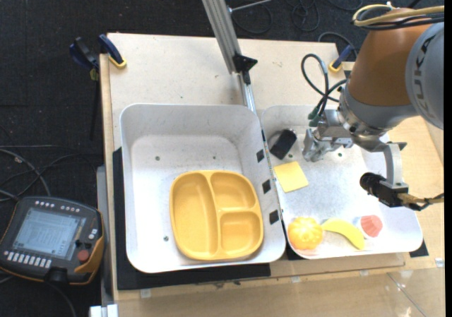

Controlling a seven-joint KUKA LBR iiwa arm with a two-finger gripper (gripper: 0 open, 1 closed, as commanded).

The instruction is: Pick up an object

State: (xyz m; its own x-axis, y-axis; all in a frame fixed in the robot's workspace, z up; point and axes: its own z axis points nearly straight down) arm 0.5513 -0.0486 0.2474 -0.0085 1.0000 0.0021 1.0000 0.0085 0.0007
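In the right bin (395, 234), a yellow square (291, 176) lies at center-left, a black block (282, 143) just above it. Along the bin's lower edge sit an orange (305, 233), a banana (345, 232) and a red piece (371, 224). The gripper (319, 147) hangs over the bin's upper middle; whether it is spread cannot be told. A yellow tray (215, 214) lies in the left bin (141, 167) on the worktop (169, 61).

**Bright bins, dark floor**

I see even overhead light washing the left bin (141, 132) nearly to glare. Left of it, the floor (49, 26) sinks into near-black. The tray (215, 214) inside casts only a faint shadow. Focus is fairly sharp; the arm (395, 61) looks slightly soft.
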